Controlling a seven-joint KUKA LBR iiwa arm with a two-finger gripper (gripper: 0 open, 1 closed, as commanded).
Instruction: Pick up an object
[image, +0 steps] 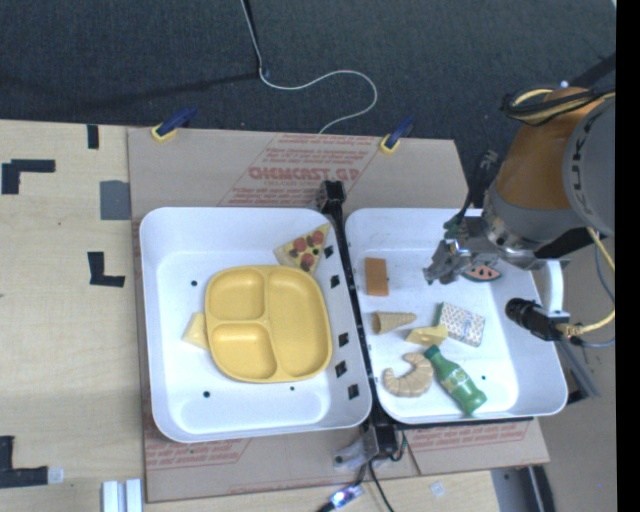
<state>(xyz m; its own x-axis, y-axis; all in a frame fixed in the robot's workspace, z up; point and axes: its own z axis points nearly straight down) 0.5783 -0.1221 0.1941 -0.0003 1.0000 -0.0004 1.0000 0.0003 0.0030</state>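
Note:
My gripper hangs over the upper right part of the right bin, with the orange-banded arm behind it. A red watermelon slice lies just to its right, partly under the wrist. Left of the gripper is a brown block. Below it lie a cone, a yellow piece, a patterned white box, a croissant and a green bottle. I see nothing held by the gripper.
The left bin holds a yellow divided plate, a pizza slice at its upper right and a yellow wedge tucked at the plate's left. A black clip divider joins the bins. A white cable lies behind.

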